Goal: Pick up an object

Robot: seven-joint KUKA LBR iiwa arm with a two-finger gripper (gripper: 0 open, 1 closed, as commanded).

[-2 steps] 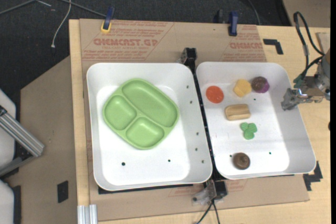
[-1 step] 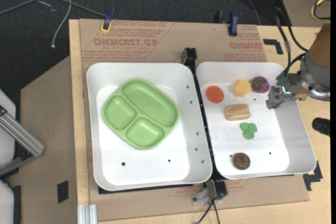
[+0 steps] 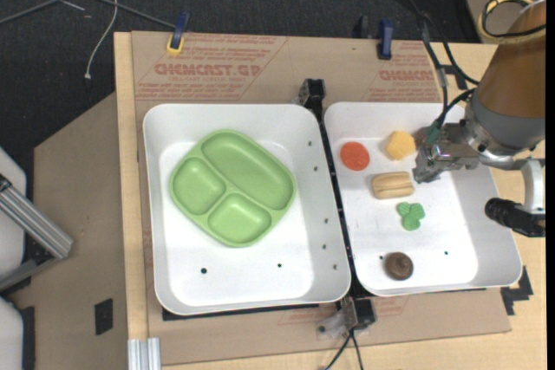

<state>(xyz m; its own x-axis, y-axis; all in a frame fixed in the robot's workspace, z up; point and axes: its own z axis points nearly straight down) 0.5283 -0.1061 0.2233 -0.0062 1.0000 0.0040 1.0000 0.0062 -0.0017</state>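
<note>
The right bin (image 3: 460, 273) holds several small items: a red-orange round piece (image 3: 354, 155), a yellow chunk (image 3: 399, 145), a tan bread roll (image 3: 392, 185), a green leafy piece (image 3: 410, 215) and a brown round piece (image 3: 399, 265). My gripper (image 3: 427, 165) hangs low over the right bin, just right of the bread roll and below the yellow chunk. Nothing shows between its fingers, and its metal body hides how they stand.
The left bin (image 3: 173, 273) holds a green divided plate (image 3: 231, 186). A black divider with clamps (image 3: 312, 91) runs between the bins. Cables trail on the dark floor at the top left. The arm's body (image 3: 520, 91) overhangs the right bin's far right side.
</note>
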